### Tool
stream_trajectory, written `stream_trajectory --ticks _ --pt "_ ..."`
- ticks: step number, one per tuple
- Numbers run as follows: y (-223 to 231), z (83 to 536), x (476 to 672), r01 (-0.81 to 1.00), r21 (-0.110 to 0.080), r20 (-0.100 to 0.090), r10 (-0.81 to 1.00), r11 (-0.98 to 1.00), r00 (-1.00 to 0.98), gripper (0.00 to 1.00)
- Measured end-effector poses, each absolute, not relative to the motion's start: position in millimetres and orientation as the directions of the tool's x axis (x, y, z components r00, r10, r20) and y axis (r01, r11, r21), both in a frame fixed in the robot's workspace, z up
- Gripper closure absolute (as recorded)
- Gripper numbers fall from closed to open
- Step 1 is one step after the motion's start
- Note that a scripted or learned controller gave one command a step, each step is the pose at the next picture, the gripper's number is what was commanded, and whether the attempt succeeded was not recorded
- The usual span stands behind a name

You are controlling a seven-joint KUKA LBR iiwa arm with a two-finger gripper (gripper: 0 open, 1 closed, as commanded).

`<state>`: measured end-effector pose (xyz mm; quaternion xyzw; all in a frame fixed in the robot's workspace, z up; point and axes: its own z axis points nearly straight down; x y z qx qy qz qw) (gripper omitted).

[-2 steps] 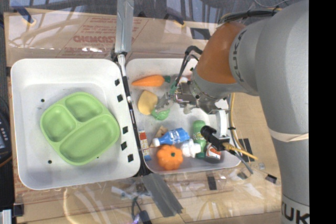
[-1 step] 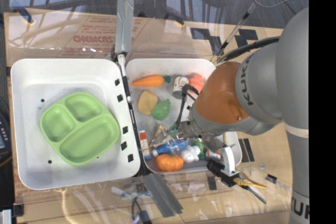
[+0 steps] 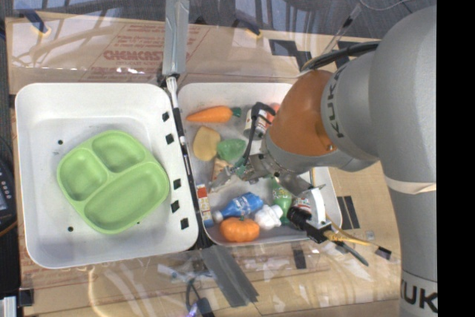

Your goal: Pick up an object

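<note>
The arm (image 3: 349, 115) reached in from the right of the frame and hung low over the right bin (image 3: 194, 96), its wrist covering that bin's middle. Whether the jaws stood apart or together, I could not tell.

Candidates to pick lay crowded at centre frame: a carrot (image 3: 210, 114) near the top wall, a yellow piece (image 3: 206, 143) and a green piece (image 3: 231, 150) below it, then a blue bottle (image 3: 241, 204) and a small pumpkin (image 3: 239, 229) by the bottom wall.

The likely trouble was crowding: things touched or nearly touched, so the jaws could nudge a neighbour or catch two at once. Pieces near the walls left little room on one side.

Open room lay in the left bin (image 3: 37, 108), where a green plate (image 3: 113, 180) sat with bare floor around it.
</note>
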<state>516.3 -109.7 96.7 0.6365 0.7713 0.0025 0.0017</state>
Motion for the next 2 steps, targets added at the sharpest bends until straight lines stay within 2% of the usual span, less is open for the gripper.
stream_trajectory --ticks 1,2 --pt "-114 164 535.1 0.995 -0.001 0.000 0.995 0.101 -0.101 0.00" --pt "-94 91 534.3 0.870 -0.002 -0.001 0.870 0.492 -0.492 0.00"
